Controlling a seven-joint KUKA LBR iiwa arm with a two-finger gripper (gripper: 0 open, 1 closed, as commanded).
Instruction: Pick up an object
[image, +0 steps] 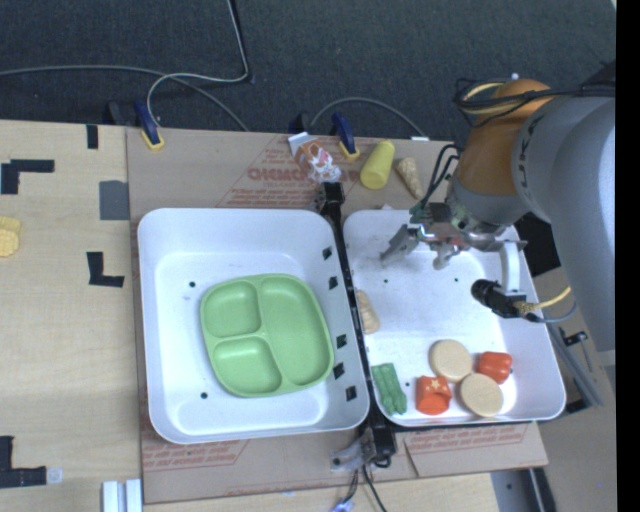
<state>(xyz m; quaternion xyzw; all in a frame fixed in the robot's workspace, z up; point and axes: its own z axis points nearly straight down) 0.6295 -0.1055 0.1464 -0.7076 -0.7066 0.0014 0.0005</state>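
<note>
My gripper (418, 252) hangs over the back part of the right bin (420, 300), its two fingers spread open with nothing between them. At the bin's front lie two tan round discs (450, 358) (482, 395), two red-orange pieces (432, 394) (495, 366) and a green pod-like piece (389, 388). A small tan object (368, 314) rests against the bin's left wall. All of these sit well in front of the gripper.
The left bin (170, 250) holds a green divided plate (265, 333). Behind the bins on the cardboard lie a yellow cylinder (377, 165), a tan piece (409, 175) and a small wrapped item (318, 160). The arm (520, 160) comes in from the right.
</note>
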